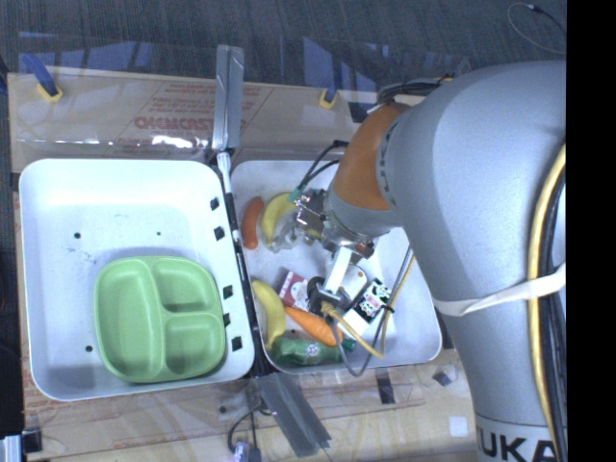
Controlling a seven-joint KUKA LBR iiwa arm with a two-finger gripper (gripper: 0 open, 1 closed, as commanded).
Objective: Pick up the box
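**Box crowded in the right bin**

The gripper (304, 216) hangs beside a banana (274, 215) at the far end of the right bin (416, 330); I cannot tell whether it is open or closed. The small red-and-white box (294, 288) lies nearer, seemingly touching a carrot (313, 325). Come down squarely on the box, as neighbours leave little room on the smooth white floor.

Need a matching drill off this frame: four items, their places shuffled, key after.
Items:
1 green compartment plate
2 sausage
3 carrot
4 red-and-white box

Places:
a right bin, middle
b left bin
c right bin, bottom of view, by the green packet
d right bin, upper left, along its left wall

Pairs: 1-b, 2-d, 3-c, 4-a
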